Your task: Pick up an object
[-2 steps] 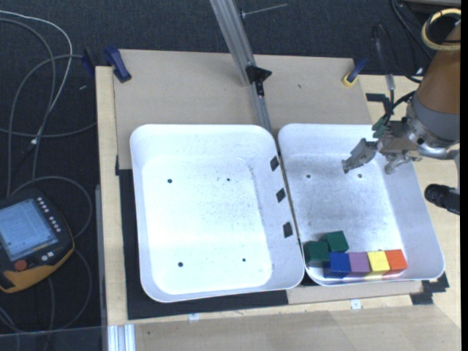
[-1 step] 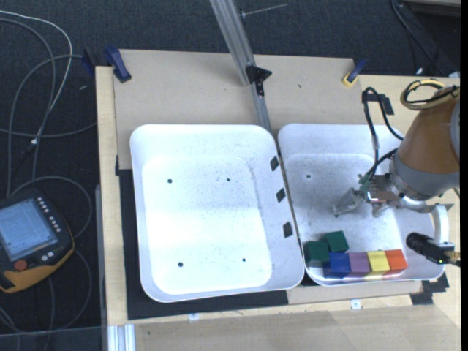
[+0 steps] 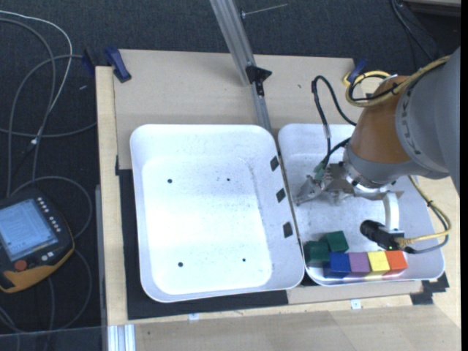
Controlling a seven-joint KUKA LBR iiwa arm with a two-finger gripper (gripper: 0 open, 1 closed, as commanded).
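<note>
Several small blocks lie in a row along the front wall of the right bin [image 3: 301,148]: two green blocks [image 3: 326,246], a blue block [image 3: 338,263], a purple block [image 3: 360,262], a yellow block [image 3: 378,260] and an orange block [image 3: 395,259]. My gripper [image 3: 319,186] hangs low over the middle of the right bin, behind the blocks and apart from them. The grey and orange arm [image 3: 398,126] covers the bin's right half. Nothing shows in the gripper's grasp.
The left bin [image 3: 205,210] sits beside the right one, with black clips [image 3: 281,194] on the shared edge. A metal pole [image 3: 232,31] slants in from the top. A black cable [image 3: 325,112] loops by the wrist. A teach pendant [image 3: 28,232] lies at far left.
</note>
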